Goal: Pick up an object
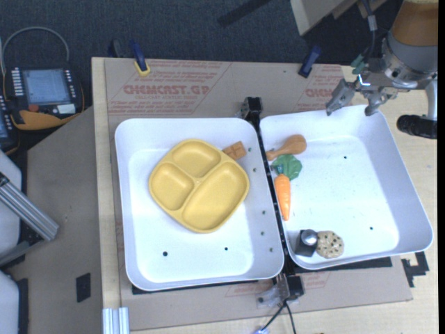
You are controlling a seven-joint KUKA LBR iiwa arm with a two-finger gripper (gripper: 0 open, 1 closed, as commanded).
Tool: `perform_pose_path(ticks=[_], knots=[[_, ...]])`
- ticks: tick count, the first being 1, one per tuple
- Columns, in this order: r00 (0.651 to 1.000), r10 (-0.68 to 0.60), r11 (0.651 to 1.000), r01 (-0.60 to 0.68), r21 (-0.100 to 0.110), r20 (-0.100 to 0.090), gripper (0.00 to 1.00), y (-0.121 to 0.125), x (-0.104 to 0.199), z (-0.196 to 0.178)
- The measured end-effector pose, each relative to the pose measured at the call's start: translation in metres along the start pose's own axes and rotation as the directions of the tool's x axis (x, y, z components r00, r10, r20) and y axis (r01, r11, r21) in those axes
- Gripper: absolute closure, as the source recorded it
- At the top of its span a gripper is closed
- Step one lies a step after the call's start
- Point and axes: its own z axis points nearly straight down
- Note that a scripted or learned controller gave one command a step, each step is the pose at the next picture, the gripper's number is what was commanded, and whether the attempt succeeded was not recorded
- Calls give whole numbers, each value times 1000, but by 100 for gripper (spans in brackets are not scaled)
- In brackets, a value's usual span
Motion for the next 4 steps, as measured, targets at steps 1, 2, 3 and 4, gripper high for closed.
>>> perform_pose_path(ticks=[1,2,3,4], knots=[[1000,0,1000,0,5,-1,0,-7,8,52],[1000,-1,1000,1,6,-1,0,-6,17,110],[1000,-2,1000,2,2,-1,0,-6,18,162],[1000,-1,1000,1,0,1,100,-5,18,148]])
